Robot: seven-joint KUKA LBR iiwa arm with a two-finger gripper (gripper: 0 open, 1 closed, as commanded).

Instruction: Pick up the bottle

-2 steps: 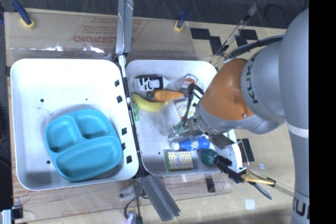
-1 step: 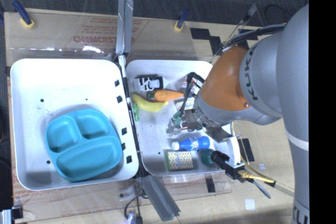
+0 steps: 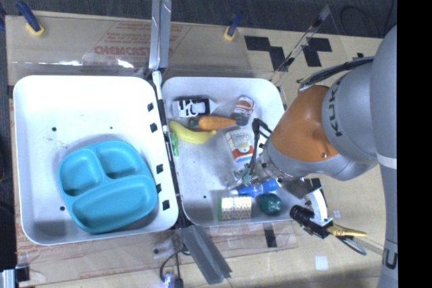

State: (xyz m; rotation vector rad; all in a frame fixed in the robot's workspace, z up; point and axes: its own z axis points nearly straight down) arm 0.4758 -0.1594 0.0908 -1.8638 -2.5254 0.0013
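a: bottle (image 3: 239, 144)? lying just right of the banana (image 3: 191, 134), in the right bin (image 3: 202, 209).
b: gripper (image 3: 251, 175) just below it; grip state: can't tell.
a: looks light, slick plastic; grab mid-body across the label.

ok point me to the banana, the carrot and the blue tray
banana (image 3: 191, 134): camera view, middle of its yellow curve
carrot (image 3: 217, 123): camera view, middle of its orange body
blue tray (image 3: 108, 184): camera view, ridge between its compartments
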